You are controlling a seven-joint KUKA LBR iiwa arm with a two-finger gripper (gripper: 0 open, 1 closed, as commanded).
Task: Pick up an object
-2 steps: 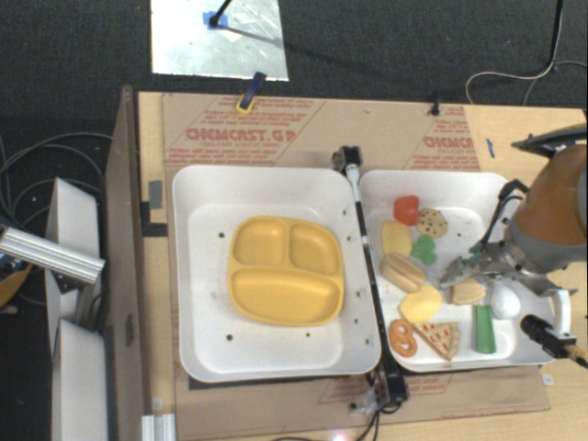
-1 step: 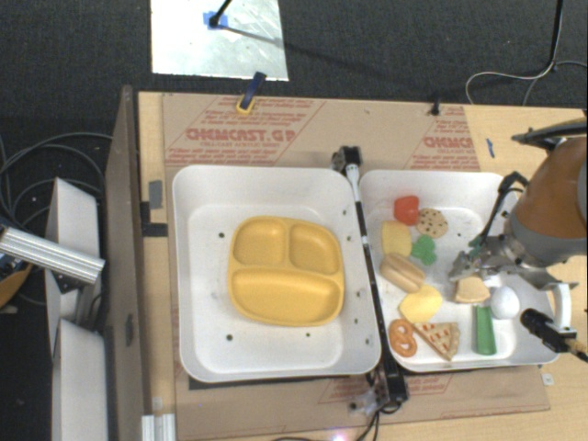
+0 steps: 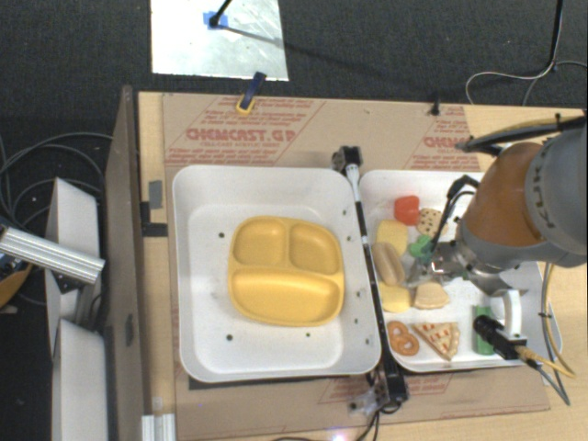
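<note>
2 white bins (image 3: 197, 274), gripper (image 3: 424, 269) low over toy food in right bin, grip state unclear.

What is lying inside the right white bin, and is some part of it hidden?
The right bin holds toy foods: a red piece, a hot dog, a pretzel and a pizza slice. The arm covers the bin's right side, so anything beneath it is hidden.

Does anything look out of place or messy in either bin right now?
Nothing looks spilled or broken. The yellow divided tray lies flat in the left bin. The toy food, including a pizza slice and a pretzel, lies loosely crowded in the right bin.
</note>
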